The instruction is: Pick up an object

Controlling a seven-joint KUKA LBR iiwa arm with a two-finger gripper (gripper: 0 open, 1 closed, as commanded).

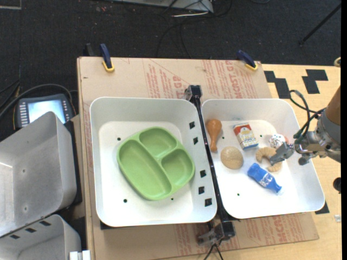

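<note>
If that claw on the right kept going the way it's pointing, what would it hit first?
Probably the beige curved piece right at the tip of the gripper, which points left into the right bin. Beyond it lies the round tan object. Height is hard to judge from above.

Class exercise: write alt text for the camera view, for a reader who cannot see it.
A grey robot gripper reaches from the right over small items in the right white bin, including a blue plastic bottle. The left white bin holds a green divided plate.

You're looking at a robotics lab, plywood surface (162,75) held by blue-and-yellow clamps (106,57), two white bins (103,118) joined edge to edge, black cables (179,28) trailing over dark carpet (43,37), checkered calibration markers (295,83), a lit monitor (43,111) at left.
</note>
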